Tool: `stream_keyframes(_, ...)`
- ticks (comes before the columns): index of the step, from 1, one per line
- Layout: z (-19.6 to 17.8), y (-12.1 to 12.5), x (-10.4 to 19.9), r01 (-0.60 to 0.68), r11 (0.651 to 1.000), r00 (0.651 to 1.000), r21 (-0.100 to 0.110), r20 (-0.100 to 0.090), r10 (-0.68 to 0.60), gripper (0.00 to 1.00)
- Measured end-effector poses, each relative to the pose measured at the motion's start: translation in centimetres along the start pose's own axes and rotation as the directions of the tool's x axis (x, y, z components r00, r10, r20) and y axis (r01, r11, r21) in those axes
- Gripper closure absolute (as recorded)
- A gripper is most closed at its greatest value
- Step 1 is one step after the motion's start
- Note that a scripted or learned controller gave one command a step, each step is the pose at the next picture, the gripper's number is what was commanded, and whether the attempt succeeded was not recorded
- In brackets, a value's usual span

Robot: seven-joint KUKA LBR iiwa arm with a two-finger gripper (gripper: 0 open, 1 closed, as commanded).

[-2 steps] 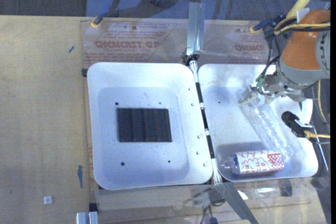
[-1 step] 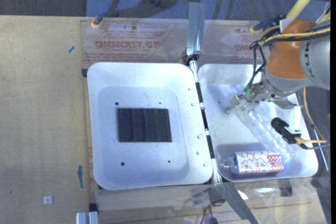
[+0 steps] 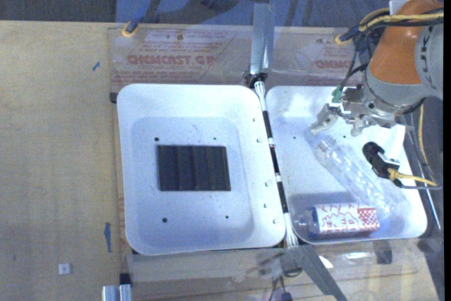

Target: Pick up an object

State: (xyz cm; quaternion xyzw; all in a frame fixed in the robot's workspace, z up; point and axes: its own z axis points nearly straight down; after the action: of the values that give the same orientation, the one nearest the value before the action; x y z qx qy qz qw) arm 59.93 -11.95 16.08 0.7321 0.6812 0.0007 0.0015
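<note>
Clear plastic, crinkled and almost see-through: bottle [image 3: 350,171] lying slantwise on the floor of right bin [image 3: 296,106], upper end just below gripper [image 3: 340,120], lower end near can [image 3: 343,220] with red-and-white label along the front wall. Hard to pick out against the white. Cannot tell whether gripper clenched or released; nothing seen held. Likely trouble: sliding off the slick rounded side, crushing the thin wall and losing it on the spring-back, rolling it aside with an off-centre touch, or knocking the can. Dark ribbed pad [image 3: 194,168] flat in left bin [image 3: 134,151], well apart, probably too low to pinch
</note>
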Motion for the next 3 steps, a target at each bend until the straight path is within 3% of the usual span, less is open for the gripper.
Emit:
stream_keyframes(1, -0.3, 0.9, -4.8, -0.044, 0.999, 0.999, 0.001, 0.001, 0.044, 0.0)
stream_keyframes(2, 7.3, -1.5, -2.9, -0.005, 1.0, 1.0, -0.005, -0.001, 0.005, 0.0)
stream_keyframes(3, 2.8, -3.7, -4.1, -0.095, 0.995, 0.995, 0.001, 0.0, 0.095, 0.0)
